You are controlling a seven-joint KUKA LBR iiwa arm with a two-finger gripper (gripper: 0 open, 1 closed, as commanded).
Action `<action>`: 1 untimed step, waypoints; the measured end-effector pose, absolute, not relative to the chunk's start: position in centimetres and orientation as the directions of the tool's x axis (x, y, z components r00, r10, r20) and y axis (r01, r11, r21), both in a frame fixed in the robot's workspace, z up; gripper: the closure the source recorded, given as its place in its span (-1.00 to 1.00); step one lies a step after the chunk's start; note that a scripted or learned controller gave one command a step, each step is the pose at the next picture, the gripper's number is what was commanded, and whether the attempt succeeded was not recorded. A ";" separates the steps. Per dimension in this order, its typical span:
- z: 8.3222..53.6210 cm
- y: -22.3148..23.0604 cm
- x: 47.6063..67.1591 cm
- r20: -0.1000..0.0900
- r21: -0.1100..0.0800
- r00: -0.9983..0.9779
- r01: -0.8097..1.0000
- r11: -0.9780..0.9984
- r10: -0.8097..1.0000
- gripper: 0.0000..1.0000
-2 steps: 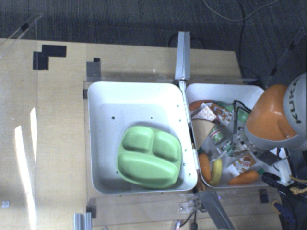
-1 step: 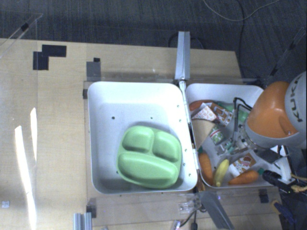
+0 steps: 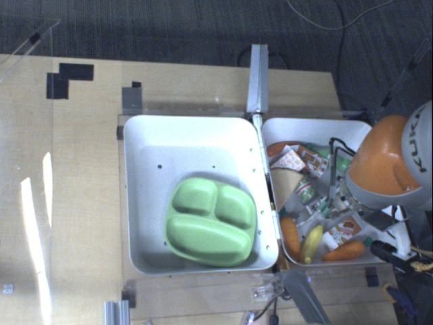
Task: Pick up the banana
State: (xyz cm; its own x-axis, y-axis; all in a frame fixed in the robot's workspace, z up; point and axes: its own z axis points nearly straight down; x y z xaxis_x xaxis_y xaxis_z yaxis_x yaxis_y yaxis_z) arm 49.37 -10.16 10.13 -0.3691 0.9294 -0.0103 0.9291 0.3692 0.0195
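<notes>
Banana (image 3: 312,243): lies in the right bin (image 3: 358,126), at its front edge; yellow, its length running roughly front to back, tilted slightly.
Banana's neighbours: an orange carrot (image 3: 289,235) lies just to the banana's left, nearly parallel with it; a second carrot (image 3: 344,251) lies just to the banana's right, stretched along the bin's front wall.
Behind the banana: a jumble of small packets with red and white printing (image 3: 291,160), something green among them, and some clear plastic pieces; items overlap and several are too small to identify.
Arm (image 3: 385,161): enters from the right, its orange band above the right half of the right bin, behind and to the right of the banana.
Gripper (image 3: 329,203): hangs below the orange band, just behind and slightly right of the banana, down among the cluttered items.
Gripper's grasp: cannot tell how wide it stands or whether it has anything; the dark metal parts blur into the clutter beneath them. The banana lies on the bin floor, apart from it.
Left bin (image 3: 145,137): well to the banana's left, across the divider; it holds a light green sectioned tray (image 3: 212,220), upside down or lid-like, with three raised lobes.
Bench (image 3: 74,202): pale wood, surrounding both bins.
</notes>
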 end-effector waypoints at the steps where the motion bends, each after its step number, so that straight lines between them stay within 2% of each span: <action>1: 8.9 -13.1 49.1 -0.004 0.012 -0.395 0.919 0.395 0.919 -1.00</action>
State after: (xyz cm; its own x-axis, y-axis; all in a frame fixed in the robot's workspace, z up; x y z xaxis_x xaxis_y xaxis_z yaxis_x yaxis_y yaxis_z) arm 49.10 -13.14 8.91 -0.3946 0.9188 -0.0043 0.9188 0.3947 0.0119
